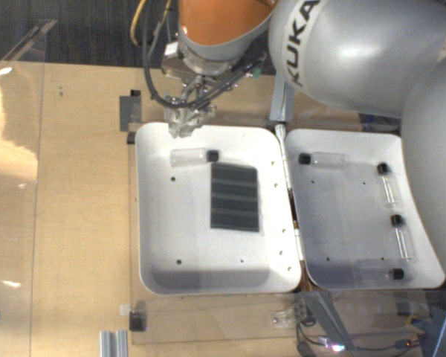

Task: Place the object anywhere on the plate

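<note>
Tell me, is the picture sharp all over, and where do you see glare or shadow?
In the camera view, the big grey robot arm shows bright glare streaks; the gripper looks a bit blurred; the left shallow white bin has a soft shadow along its near wall; the dark ribbed rectangular plate looks fairly crisp; the clear tube with a black cap is faint against white.

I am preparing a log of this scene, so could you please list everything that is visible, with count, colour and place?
Bins: 2, white, side by side on the bench; left bin, right bin.
Ridged plate: 1, dark grey, lying flat in the left bin, right of its centre.
Clear tubes with black caps: 5; one in the left bin above the plate's left corner; four in the right bin, one at the top, two along the right side, one at the bottom.
Bench: 1, light wood.
Arm: 1, grey with orange band, reaching from the right.
Gripper: 1, metal, over the left bin's top edge.
</note>
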